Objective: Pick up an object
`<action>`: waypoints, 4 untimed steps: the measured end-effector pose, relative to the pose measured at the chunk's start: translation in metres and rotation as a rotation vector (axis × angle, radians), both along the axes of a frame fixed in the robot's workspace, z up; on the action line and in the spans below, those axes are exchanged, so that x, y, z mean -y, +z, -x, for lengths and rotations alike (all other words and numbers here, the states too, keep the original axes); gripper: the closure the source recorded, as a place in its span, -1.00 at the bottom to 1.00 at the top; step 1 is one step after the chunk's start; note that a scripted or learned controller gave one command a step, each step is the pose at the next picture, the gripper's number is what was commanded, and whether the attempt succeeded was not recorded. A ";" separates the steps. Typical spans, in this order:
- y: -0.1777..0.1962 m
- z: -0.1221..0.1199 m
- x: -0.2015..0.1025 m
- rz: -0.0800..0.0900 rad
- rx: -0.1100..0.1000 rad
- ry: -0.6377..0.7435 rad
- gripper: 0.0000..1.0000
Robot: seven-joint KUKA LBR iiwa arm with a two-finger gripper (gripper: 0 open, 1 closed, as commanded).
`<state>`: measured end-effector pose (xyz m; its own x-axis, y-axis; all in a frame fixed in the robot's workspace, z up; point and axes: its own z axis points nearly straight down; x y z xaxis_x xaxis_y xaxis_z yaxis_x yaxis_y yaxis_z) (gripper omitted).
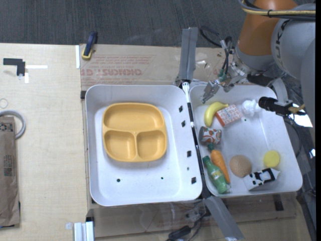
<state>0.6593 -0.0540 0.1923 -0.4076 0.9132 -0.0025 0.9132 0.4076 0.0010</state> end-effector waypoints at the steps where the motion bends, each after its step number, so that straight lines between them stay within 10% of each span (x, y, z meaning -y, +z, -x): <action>1: -0.092 0.034 0.057 0.003 0.013 0.092 -1.00; 2: -0.091 0.029 0.092 0.005 0.018 0.124 -1.00; 3: -0.092 0.160 0.088 0.009 0.015 0.212 -1.00; 4: -0.081 0.156 0.089 0.014 0.028 0.209 1.00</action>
